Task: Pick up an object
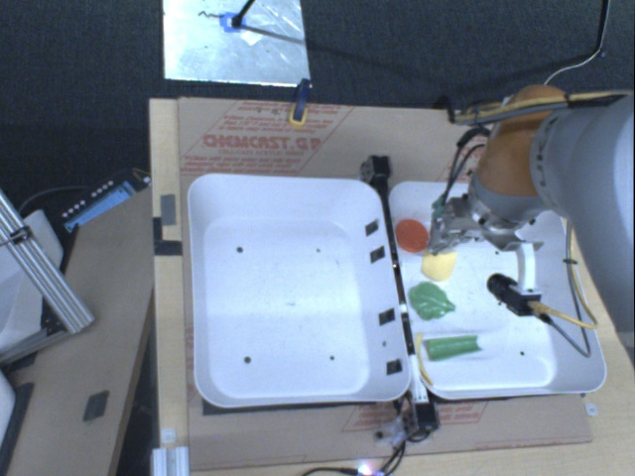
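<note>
The grey arm (585, 157) comes in from the right and bends down over the right bin (571, 365), its gripper (444, 241) lowered right onto a small yellow piece (440, 265) near the bin's left side. The wrist hides the tips from up here, so I cannot tell whether that piece is grasped. A red round piece (412, 233) lies just left of the gripper, a leafy green piece (432, 300) sits just below the yellow one, a long green piece (451, 346) lies nearer the front edge, and the left bin (288, 286) stands alongside.
</note>
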Controlling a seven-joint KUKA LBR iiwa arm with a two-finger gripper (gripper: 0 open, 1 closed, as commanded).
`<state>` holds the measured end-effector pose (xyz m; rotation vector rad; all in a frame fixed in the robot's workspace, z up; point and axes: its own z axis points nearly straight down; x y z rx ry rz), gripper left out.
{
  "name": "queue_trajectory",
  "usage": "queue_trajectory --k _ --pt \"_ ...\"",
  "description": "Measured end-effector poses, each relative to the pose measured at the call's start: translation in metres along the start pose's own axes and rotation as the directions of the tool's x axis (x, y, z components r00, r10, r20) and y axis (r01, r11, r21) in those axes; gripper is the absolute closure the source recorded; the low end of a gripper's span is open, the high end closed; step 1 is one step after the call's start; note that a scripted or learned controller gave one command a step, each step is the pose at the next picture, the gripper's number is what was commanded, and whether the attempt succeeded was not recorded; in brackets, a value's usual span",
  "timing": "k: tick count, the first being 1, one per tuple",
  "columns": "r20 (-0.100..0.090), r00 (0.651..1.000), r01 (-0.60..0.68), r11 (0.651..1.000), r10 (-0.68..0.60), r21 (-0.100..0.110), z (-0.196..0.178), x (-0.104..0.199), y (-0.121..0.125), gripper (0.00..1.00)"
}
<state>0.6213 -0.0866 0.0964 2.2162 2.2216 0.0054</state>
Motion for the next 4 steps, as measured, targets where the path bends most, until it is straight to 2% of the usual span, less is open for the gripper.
queue_trajectory --k 1,2,3,4 --pt "0.0 1.0 0.0 1.0 0.0 0.001 0.001 0.0 0.0 0.0" --pt "0.001 1.0 0.003 1.0 -0.003 -0.001 0.012 0.0 0.038 0.0" --pt "-0.001 1.0 -0.003 1.0 0.003 0.002 0.01 -0.001 -0.025 0.0" --pt "-0.001 1.0 -0.001 1.0 0.001 -0.003 -0.001 -0.001 -0.022 1.0"
